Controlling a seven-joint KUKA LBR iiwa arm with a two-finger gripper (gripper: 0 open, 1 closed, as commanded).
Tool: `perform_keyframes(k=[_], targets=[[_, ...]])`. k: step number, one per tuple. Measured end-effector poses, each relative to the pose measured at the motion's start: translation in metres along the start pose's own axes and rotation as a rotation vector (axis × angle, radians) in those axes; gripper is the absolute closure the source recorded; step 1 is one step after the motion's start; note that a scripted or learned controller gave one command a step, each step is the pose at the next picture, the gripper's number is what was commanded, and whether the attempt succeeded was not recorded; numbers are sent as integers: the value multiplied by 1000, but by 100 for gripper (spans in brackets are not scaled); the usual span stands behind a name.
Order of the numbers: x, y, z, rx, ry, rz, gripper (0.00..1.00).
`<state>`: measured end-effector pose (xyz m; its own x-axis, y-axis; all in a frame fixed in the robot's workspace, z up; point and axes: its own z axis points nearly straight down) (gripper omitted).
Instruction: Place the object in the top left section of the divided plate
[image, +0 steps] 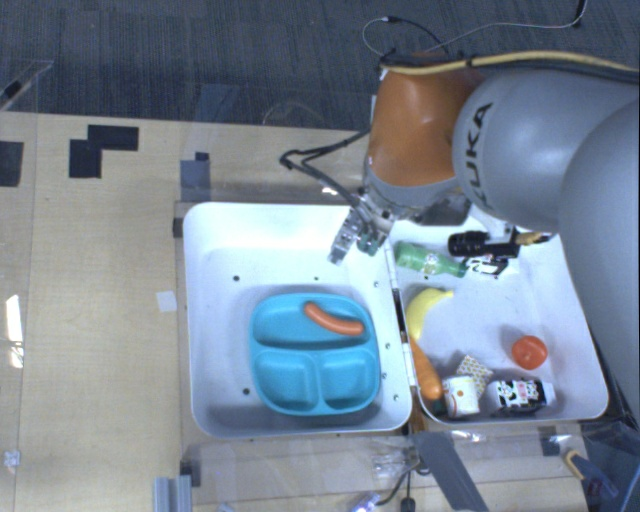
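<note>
A blue divided plate (285, 383) lies in the left white bin (215, 300). An orange-red sausage (333, 318) rests in the plate's long upper section, toward its right end. My gripper (357, 242) hangs above the bin's upper right corner, up and to the right of the plate, with its fingers apart and nothing between them. The grey arm with its orange band (420, 125) reaches in from the right.
The right bin (585, 400) holds a green bottle (430, 262), a yellow banana (422, 307), a carrot (427, 373), a small orange-red ball (530, 351), a small can (461, 396) and a black-and-white bottle (518, 395). A ridge divides the two bins.
</note>
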<state>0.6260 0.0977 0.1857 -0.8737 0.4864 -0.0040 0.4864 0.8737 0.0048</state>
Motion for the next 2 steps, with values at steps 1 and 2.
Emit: perform_keyframes(k=[1, 2], targets=[[-32, 18, -110, -3, -5, 128, 100], [-16, 15, -40, -1, -2, -240, 100]])
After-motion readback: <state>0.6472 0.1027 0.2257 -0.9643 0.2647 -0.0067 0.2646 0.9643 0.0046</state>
